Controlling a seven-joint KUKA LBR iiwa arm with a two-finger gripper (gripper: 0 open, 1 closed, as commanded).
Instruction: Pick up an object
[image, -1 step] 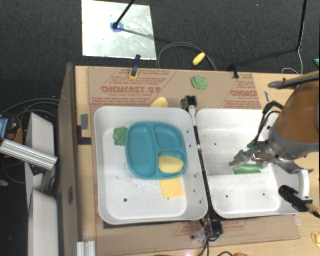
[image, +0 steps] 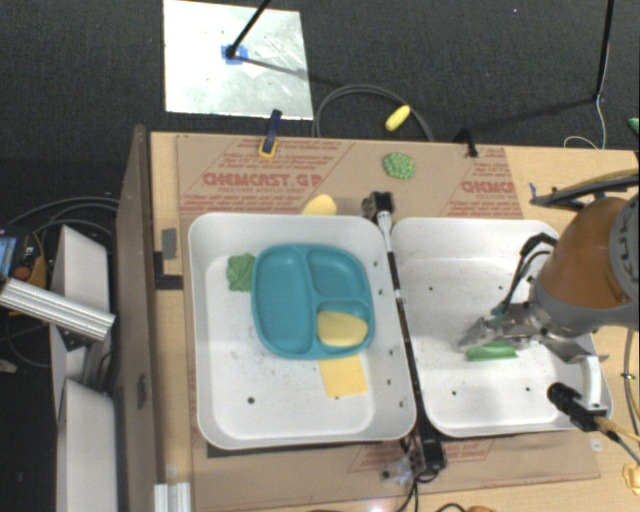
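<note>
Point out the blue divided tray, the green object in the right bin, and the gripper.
blue divided tray (image: 285, 300): camera view, bare left compartment.
green object (image: 491, 351): camera view, its middle.
gripper (image: 484, 333): camera view, between the fingertips.

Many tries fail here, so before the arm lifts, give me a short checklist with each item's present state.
1. End effector low in the right white bin: ok.
2. Small green oblong object at the end effector's tip: ok.
3. Object seen between the fingers: cannot tell.
4. Green object apart from the bin walls: ok.
5. Blue divided plastic tray in the left bin, apart from the arm: ok.
</note>
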